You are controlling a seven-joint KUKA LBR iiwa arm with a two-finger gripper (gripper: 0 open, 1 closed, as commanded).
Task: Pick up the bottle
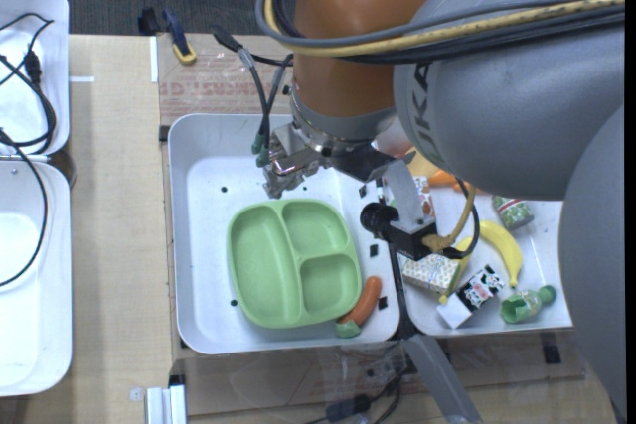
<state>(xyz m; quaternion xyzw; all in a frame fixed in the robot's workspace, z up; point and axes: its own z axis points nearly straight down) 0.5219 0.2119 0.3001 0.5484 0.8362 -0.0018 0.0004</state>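
The bottle is small and green and lies on its side in the front right corner of the right bin. My gripper hangs under the arm's orange band over the left bin, just behind the green plate's far edge. It is far to the left of the bottle, and nothing shows in it. The arm hides much of the right bin's back part.
A green divided plate fills the left bin's middle, with a carrot at its front right. The right bin also holds a banana, a cow-print carton, a small box and a green-and-white packet.
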